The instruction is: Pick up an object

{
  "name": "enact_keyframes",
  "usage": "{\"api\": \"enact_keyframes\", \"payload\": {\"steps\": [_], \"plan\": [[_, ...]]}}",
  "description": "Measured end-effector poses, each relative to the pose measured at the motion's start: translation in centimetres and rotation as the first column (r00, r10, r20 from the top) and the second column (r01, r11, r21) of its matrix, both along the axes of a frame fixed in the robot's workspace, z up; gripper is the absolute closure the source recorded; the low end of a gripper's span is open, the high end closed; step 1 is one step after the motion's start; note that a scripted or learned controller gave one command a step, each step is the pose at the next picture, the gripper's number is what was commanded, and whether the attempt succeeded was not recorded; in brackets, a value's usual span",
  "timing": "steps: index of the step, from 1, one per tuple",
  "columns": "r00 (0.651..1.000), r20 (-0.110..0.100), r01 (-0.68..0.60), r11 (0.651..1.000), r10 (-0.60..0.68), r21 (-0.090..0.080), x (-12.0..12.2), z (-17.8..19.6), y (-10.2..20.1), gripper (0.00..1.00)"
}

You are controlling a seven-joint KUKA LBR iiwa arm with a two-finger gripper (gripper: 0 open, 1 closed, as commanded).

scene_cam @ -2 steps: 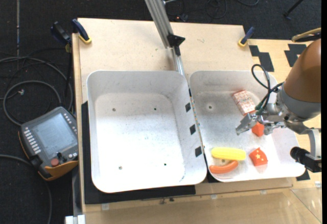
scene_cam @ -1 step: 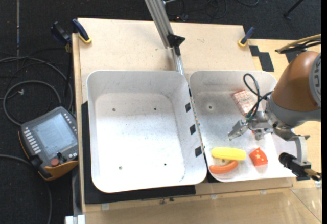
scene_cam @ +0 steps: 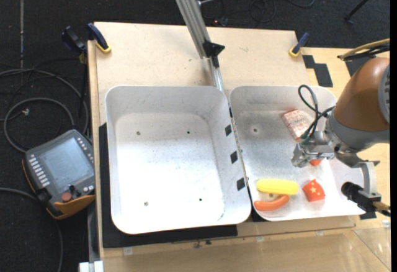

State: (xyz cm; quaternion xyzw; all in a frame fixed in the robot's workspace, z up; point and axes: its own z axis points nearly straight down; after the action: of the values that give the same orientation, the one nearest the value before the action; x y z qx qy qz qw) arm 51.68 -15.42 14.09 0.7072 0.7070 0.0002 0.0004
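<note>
My gripper hangs low over the right bin, near its right side. A small red piece peeks out just below and right of it; whether it is held I cannot tell. A pink speckled packet lies just up and left of the gripper. Toward the bin's front lie a yellow banana-shaped object, an orange-red curved object beneath it, and a red-orange block.
The left bin sits beside the right one, sharing a raised middle wall. A slanted metal pole rises behind the bins. A teach pendant rests off the bench at left.
</note>
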Motion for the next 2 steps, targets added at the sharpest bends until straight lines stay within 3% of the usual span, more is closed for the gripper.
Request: {"api": "enact_keyframes", "payload": {"steps": [2], "plan": [[1.0,0.004,-0.003,1.0,0.003,-0.002,-0.2,8.0,-0.3,1.0]]}}
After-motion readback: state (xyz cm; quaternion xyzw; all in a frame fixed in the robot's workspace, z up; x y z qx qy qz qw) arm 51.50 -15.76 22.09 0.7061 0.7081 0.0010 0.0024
